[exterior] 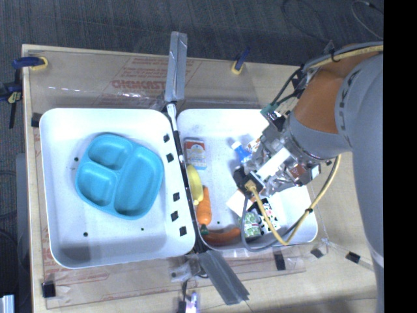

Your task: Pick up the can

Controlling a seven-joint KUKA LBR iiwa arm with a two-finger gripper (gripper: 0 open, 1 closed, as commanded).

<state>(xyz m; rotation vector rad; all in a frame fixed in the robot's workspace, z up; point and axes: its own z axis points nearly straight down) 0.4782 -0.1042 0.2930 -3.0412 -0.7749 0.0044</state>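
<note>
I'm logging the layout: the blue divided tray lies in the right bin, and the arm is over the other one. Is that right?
Not quite. The camera view shows the blue divided tray in the left bin; the arm is over the other one, the right bin.

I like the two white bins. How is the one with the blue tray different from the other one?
The left bin holds one thing, a blue tray with three hollows. The right bin holds many small things: a can, a banana, a carrot. The arm reaches into the right bin, not the left bin. Both bins are white, shallow and side by side.
</note>
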